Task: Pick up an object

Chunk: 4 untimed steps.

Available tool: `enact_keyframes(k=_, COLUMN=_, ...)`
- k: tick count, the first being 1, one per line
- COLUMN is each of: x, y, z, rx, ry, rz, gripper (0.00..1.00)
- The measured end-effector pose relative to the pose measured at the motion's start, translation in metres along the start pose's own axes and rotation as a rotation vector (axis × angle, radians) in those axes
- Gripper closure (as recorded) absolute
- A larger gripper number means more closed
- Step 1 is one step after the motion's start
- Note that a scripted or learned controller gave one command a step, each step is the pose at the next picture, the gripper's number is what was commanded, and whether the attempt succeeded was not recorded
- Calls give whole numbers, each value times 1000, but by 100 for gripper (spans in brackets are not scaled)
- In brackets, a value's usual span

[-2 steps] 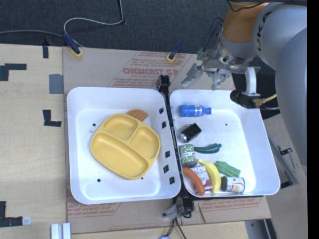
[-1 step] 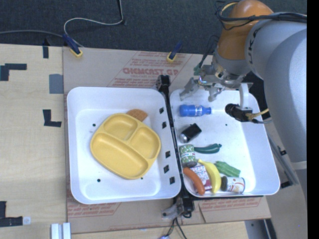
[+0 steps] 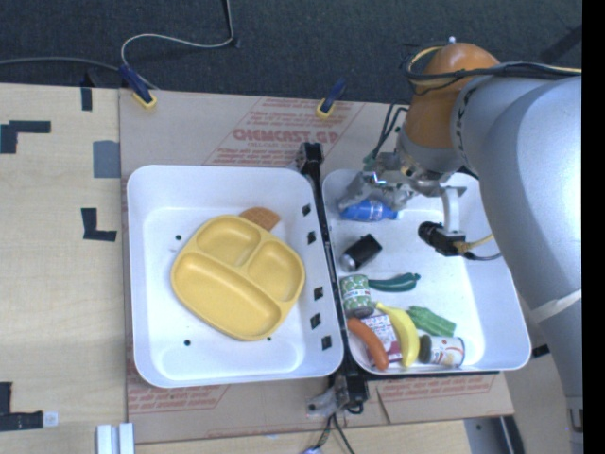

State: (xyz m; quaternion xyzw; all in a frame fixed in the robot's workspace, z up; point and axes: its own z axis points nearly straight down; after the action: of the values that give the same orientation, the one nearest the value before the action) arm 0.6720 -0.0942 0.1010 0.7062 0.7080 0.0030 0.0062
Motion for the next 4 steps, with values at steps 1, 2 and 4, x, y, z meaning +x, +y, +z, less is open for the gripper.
enact_keyframes(k=1, x=1, y=3, z=-15, rx=-10, ry=-1, rz=-3, gripper=100)
enact_keyframes(k=2, x=18, y=-37, z=-151, rx=8, ry=3, rz=1, gripper=100)
enact_keyframes(k=4, x=-10, y=-62, z=-1, rx=18, ry=5, rz=3, gripper=0)
